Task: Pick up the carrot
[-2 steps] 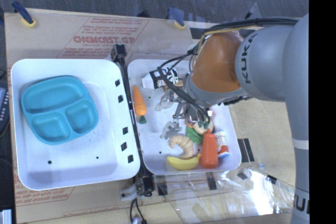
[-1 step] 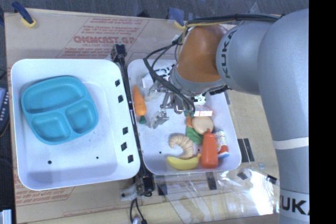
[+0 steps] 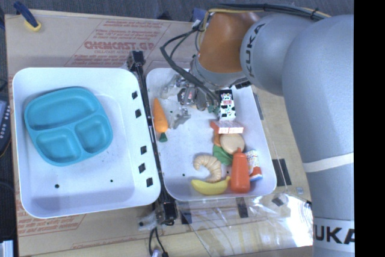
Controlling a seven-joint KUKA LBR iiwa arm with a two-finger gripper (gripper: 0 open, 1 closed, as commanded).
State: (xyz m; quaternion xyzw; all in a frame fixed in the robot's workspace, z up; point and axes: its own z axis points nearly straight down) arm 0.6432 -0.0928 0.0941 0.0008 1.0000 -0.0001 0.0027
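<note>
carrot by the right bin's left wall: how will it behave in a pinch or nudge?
The carrot looks like a rigid plastic toy, so probably stiff and light. Its tapered, rounded body may roll or slip from the pincer. The bin wall alongside likely limits finger room.

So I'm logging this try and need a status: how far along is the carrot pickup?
Done: the grey arm's hand has reached the right white bin and sits low, just right of the orange carrot with the green stem end. In hand: nothing visibly; the carrot lies flat by the bin's left wall, outside the hand. Left: closing on the carrot and lifting it.
</note>
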